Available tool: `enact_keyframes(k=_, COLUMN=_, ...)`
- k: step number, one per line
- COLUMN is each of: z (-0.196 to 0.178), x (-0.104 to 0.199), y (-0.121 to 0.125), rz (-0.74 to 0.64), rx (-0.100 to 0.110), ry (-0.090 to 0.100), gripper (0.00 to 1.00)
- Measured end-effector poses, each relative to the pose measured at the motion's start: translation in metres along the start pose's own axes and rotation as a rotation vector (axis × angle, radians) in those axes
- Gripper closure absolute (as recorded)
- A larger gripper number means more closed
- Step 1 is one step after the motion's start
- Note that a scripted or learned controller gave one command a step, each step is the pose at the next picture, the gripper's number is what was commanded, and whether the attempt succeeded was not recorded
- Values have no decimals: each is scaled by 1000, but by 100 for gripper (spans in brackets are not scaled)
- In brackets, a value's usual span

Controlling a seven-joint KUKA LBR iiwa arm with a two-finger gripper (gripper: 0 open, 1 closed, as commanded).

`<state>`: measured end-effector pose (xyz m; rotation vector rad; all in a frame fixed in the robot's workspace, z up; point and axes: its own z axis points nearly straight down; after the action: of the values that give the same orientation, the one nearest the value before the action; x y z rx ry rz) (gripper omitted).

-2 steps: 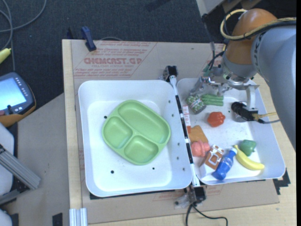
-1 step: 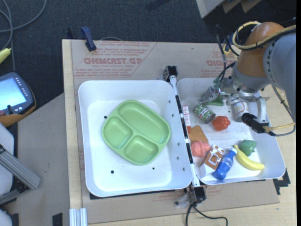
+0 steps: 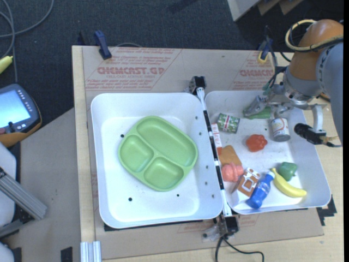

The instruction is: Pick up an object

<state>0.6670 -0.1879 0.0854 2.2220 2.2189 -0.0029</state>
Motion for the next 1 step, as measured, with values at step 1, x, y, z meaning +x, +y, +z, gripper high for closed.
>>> enact_keyframes(k=1, z=1, x=44, y=-50, rz=-2, rx=5, ry=5, gripper=0)
